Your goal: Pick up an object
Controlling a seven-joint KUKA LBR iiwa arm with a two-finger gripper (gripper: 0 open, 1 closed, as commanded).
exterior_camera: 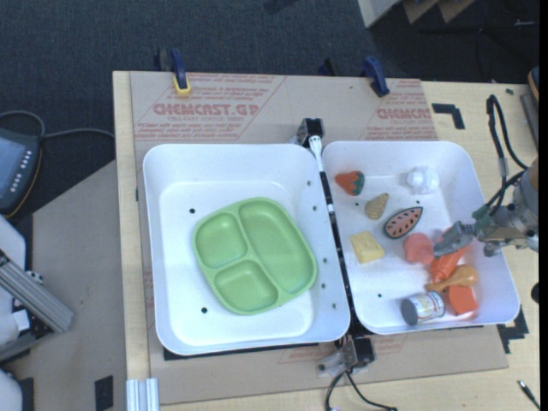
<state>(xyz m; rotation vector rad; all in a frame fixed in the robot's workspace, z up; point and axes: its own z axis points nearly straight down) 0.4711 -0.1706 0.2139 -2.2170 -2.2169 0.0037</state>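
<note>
arm: pokes in from the right edge, low over the right bin (488, 174)
gripper (449, 242): can't tell its state tbh
orange toy (445, 266): lower right, just under the gripper, beside a pink piece (418, 248)

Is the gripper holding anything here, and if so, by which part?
Cannot be told. The gripper sits low among the orange toys in the right bin, but nothing shows between its fingers.

A divided plate (254, 266) is set in the left bin (163, 229). Small items, among them a can (424, 307), are scattered in the right bin (462, 165).
</note>
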